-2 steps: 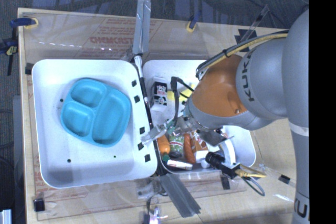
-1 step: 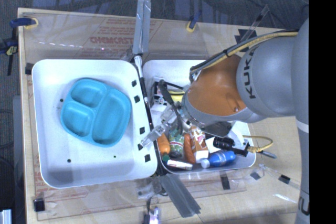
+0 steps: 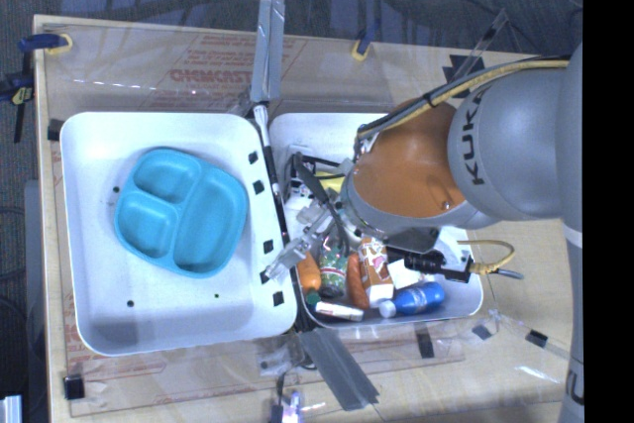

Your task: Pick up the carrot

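Arm [image 3: 515,144] bent low over rt bin [image 3: 297,129], fingers [image 3: 297,253] by carrot [image 3: 310,274].

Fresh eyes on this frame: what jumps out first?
The grey arm with its orange band looms over the right white bin, covering much of it. In the left white bin lies a bright blue three-compartment plastic plate. Clutter crowds the right bin's near edge, including a blue plastic bottle.
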